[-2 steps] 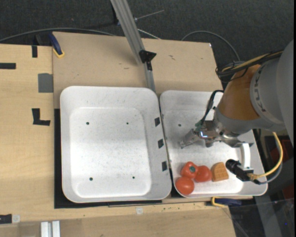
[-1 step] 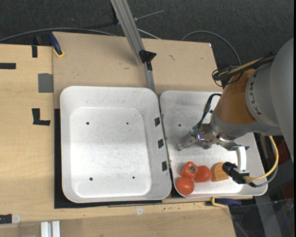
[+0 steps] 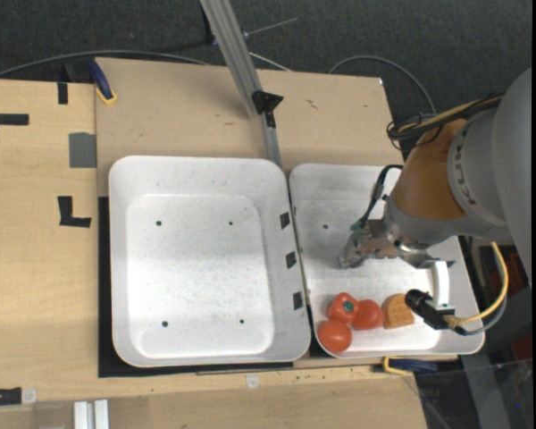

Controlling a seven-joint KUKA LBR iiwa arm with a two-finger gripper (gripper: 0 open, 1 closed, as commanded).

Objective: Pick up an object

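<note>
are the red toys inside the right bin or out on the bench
Inside. The red toys lie against the near rim of the right bin, beside a tan block.

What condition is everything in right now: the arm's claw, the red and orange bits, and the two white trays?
gripper: low over the right bin's floor, apart from the objects; fingers too unclear to judge.
red objects: clustered together at the right bin's near edge, lying loose.
orange-tan block: resting beside the red objects, not held.
right bin: holds the objects.
left bin: bare white floor with small dark dots.
</note>
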